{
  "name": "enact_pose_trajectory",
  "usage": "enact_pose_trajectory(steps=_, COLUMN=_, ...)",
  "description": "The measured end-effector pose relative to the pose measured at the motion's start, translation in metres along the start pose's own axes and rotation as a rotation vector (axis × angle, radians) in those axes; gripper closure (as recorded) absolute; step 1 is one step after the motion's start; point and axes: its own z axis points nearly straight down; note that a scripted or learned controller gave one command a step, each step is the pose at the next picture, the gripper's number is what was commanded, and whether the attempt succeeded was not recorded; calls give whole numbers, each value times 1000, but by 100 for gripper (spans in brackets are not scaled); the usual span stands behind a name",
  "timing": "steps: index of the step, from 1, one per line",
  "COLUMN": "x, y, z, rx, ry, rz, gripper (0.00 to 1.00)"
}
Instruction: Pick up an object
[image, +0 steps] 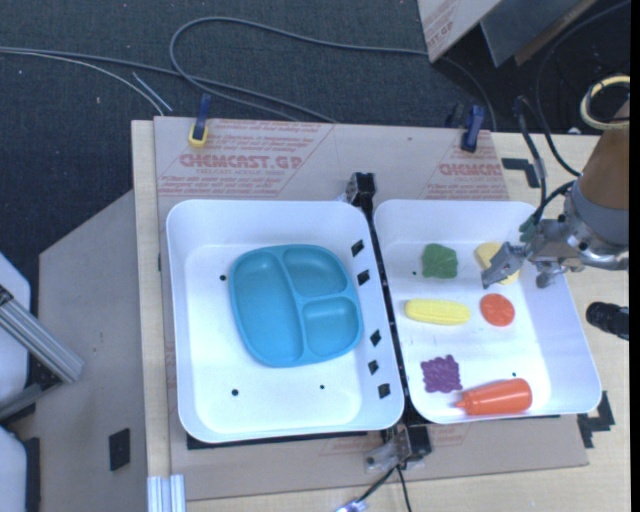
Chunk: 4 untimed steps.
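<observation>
The gripper is hanging over the right bin, and I cannot tell if it is released or clenched. Just under it a pale yellow piece is lying, partly hidden, with the orange ball just beside. These toy foods are probably light, stiff and a little slippery; the ball is looking easiest to take across its middle.

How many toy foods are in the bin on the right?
6: green broccoli at the top, a yellow piece beside it partly behind the gripper, corn and tomato mid-bin, purple grapes and carrot nearest. More may hide under the gripper.
</observation>
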Motion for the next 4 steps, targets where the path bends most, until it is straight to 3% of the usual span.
enact_pose_trajectory(steps=1, x=0, y=3, z=-8, rx=-14, ry=-3, rz=-4, gripper=0)
enact_pose_trajectory(steps=2, x=6, y=9, z=38, rx=-9, ry=-1, rz=-4, gripper=0)
enact_pose_trajectory(steps=3, x=5, y=9, z=96, rx=-19, ry=-2, rz=-1, gripper=0)
enact_pose_trajectory(steps=4, x=5, y=10, z=116, rx=-15, ry=-3, rz=-4, gripper=0)
